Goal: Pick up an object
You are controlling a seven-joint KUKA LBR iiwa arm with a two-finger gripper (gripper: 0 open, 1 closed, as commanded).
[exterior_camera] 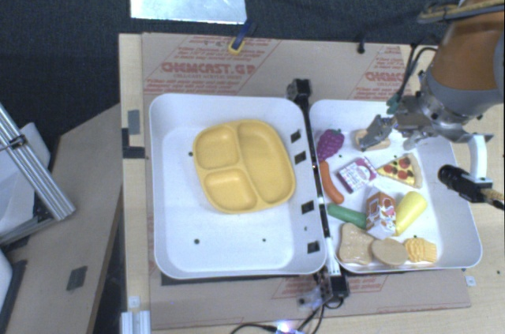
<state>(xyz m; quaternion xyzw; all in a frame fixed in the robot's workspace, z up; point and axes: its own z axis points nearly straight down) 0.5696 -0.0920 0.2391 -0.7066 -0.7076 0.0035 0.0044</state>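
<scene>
Nearest the camera, along the front edge of the right bin, lay a slice of bread, a round biscuit and a crinkled yellow piece, none of them touched by me. Just behind them sat a small printed carton leaning against a yellow pear-like fruit, with a green pepper to their left. Further back were a pink and white packet, an orange carrot or sausage, a pizza slice and a purple bunch of grapes.

My gripper hung over the back of that bin, close above a pale tan item by the rear wall. My jaws stood parted, one finger toward the tan item and the other toward the pizza slice, and nothing was caught between them. Whether a fingertip touched the tan item I could not tell.

As I judged it, the pick was barely under way: I had arrived over the toys but gripped nothing, so closing on one piece and lifting it clear were both left to do. The tan item looked the likeliest target, being nearest my fingers.

In the left bin the yellow divided tray lay on its own, well apart from me.
</scene>
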